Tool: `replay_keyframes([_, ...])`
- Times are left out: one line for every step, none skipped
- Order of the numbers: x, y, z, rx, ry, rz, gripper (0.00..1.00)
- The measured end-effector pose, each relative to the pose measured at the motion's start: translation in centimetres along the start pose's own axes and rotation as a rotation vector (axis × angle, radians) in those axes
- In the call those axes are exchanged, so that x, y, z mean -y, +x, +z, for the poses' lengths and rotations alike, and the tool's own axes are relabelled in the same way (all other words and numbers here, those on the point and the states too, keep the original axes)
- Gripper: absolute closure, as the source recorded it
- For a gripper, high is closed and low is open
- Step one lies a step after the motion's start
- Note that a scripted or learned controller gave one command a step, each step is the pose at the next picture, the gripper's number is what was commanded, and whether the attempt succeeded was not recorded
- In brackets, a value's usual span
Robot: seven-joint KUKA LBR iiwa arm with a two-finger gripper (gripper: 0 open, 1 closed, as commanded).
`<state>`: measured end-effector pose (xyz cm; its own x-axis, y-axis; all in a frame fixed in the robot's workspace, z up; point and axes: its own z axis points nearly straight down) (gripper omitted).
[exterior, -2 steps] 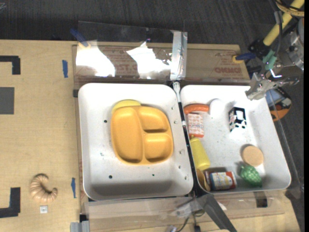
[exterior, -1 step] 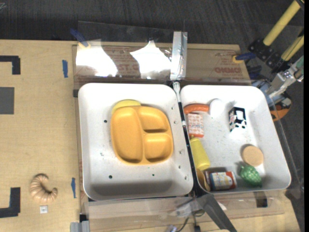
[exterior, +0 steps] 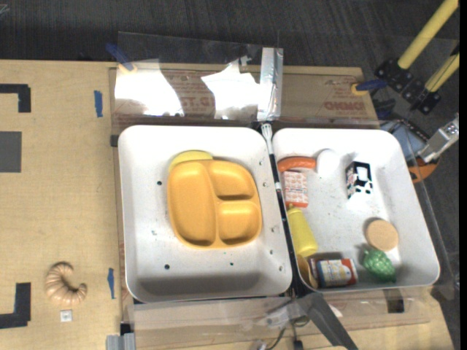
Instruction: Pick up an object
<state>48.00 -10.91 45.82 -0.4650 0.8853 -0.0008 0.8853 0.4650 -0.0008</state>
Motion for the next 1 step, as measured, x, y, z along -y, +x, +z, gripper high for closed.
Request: replay_keyframes([1.31, -2.6, -2.86, 0.008, -0.006, -0.567, 1.0])
